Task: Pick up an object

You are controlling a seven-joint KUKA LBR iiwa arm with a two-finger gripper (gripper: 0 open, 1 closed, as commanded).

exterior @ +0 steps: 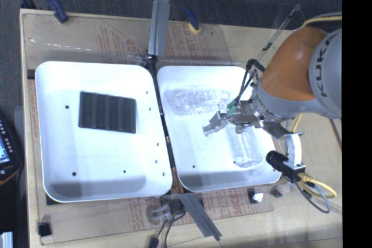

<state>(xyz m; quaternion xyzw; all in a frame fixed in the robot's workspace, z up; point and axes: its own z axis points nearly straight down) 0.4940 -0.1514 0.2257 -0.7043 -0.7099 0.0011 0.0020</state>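
While gripper hovers mid right bin, bottle nr far wall.

Bench: pale wooden top, covering most of the frame, dark floor along the top edge. Directly on it: two shallow white bins side by side, left bin at centre left, right bin at centre right, their inner walls touching. Blue clamps grip the upper edge, at upper left and upper centre. Grey metal bar stands between the bins at top centre; another bar lies at bottom centre.
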